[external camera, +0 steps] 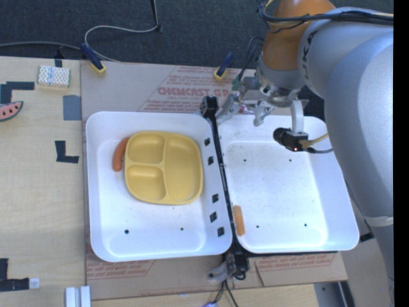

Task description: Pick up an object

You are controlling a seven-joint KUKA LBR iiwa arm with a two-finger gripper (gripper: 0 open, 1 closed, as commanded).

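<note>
The arm (345,82) was the largest thing in the frame, filling the three o'clock side and bending in toward one o'clock, its orange band (297,8) just above the wrist; it stood there, by my reading, because the program had carried it over the far edge of the right bin (332,235) to begin a reach. The surface (38,190) carried the two white bins side by side, so that objects could lie in either tray within the arm's range; the left bin (153,242) sat at about nine o'clock from the right one, their inner rims touching.

In the left bin lay a yellow divided plate (163,167), flat and open side up, toward eleven o'clock of that tray; tucked against the plate's nine o'clock edge was an orange sausage-shaped toy (118,155), partly hidden by the rim. A second small orange piece (238,220) lay in the right bin at its seven o'clock corner, hard against the divider, an awkward spot for a grasp.

The claw (255,107) hung at the twelve o'clock edge of the right bin, well apart from every object; nothing was between its fingers, and whether they were spread or closed I cannot tell.
</note>
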